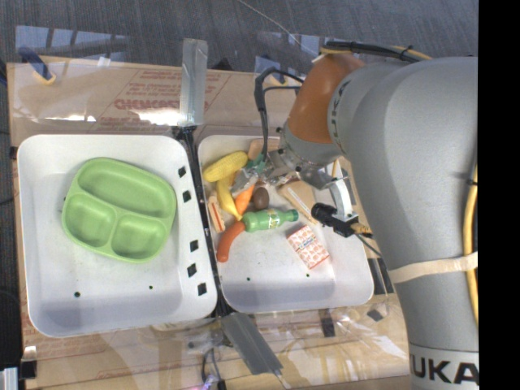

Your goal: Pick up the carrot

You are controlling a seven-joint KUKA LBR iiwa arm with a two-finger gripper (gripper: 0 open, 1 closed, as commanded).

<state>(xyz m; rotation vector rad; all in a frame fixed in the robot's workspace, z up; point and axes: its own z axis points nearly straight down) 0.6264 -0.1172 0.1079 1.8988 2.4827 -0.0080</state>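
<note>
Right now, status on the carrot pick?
Gripper low in right bin, over the toy pile. Carrot lying free by the left wall. Green bottle touching its upper end.

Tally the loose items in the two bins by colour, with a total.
Green: 2, the plate and the bottle
Yellow: 2, the banana and a second yellow piece
Orange: 2, the carrot and the sausage-shaped piece
Brown: 1, the round piece
Red and white: 1, the packet
Total: 8
</note>
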